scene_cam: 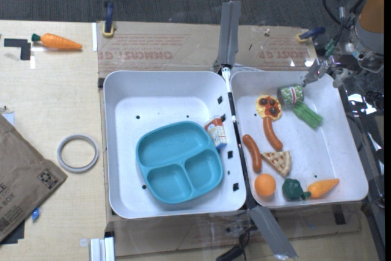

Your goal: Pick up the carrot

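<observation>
carrot (322,187), two sausages (272,133), one orange (264,184)

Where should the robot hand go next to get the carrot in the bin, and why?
Probably toward the near right corner of the right bin. The carrot lies there beside a dark green vegetable, while the end effector hangs over the far edge by the green-and-white can, well apart from the carrot.

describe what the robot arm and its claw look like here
The arm comes in at the view's top right: an orange-tan band over a grey wrist section, with dark cables looping beside it. Below sits a cluster of grey and silvery metal parts, and the claw is a thin, pale metallic piece tapering down towards the right bin.
</observation>
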`<state>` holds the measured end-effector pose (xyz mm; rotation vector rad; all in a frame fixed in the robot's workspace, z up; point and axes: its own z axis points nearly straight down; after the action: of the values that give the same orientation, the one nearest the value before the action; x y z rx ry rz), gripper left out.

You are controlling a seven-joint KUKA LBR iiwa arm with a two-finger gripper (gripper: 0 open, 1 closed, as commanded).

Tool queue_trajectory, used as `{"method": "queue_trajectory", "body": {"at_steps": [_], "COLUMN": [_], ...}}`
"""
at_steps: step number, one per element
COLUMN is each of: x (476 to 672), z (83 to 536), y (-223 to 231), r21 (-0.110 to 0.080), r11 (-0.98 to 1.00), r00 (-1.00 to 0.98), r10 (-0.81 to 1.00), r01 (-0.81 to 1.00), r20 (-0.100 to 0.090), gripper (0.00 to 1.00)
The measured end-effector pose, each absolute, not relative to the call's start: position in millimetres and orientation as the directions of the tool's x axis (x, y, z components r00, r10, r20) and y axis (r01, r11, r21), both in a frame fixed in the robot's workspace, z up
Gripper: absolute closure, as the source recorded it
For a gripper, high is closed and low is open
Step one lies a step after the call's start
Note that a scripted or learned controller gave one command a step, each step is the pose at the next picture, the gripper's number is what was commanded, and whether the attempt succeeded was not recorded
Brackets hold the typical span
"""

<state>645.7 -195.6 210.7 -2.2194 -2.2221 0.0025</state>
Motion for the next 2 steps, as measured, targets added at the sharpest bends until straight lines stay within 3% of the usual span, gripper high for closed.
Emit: {"method": "queue_trajectory", "body": {"at_steps": [1,2], "x": [585.5,579.4], "z": [167,234], "y": [-160,-188], "r21": [-0.002,0.001], "r11": [0.065,0.208], "r00": [-0.065,-0.208], "r10": [0.998,0.978], "r01": [0.998,0.978], "r20": [0.000,-0.002], "gripper": [0.00,0.00]}}
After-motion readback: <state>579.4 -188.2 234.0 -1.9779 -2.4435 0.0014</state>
